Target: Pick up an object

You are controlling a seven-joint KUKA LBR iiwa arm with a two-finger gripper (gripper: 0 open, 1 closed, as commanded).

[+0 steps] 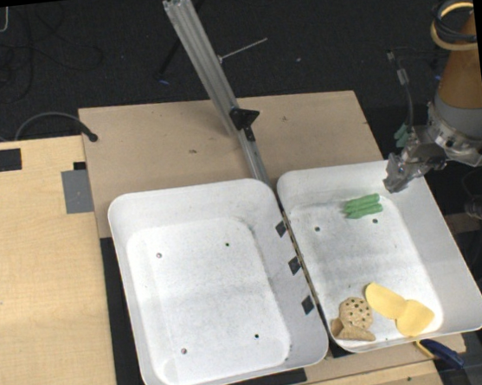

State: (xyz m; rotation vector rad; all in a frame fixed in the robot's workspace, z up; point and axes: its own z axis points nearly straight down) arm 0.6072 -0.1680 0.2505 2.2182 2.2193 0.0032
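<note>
Two shallow white bins sit side by side on the bench. Taking the right bin (421,235) as the landmark, the left bin (200,288) lies directly against its left wall, joined by small black clips along the seam.

Inside the right bin, a green object (361,207) lies near the far wall, towards the centre. In the near corner area rest a yellow object (398,307), made of two rounded lobes, and just to its left a tan speckled biscuit-like object (354,318), the two touching or nearly so.

The gripper (396,179) hangs at the right bin's far right rim, to the right of the green object and apart from it. Nothing is visibly between its tips.

No legible writing or brand marks appear on the bins or objects.
</note>
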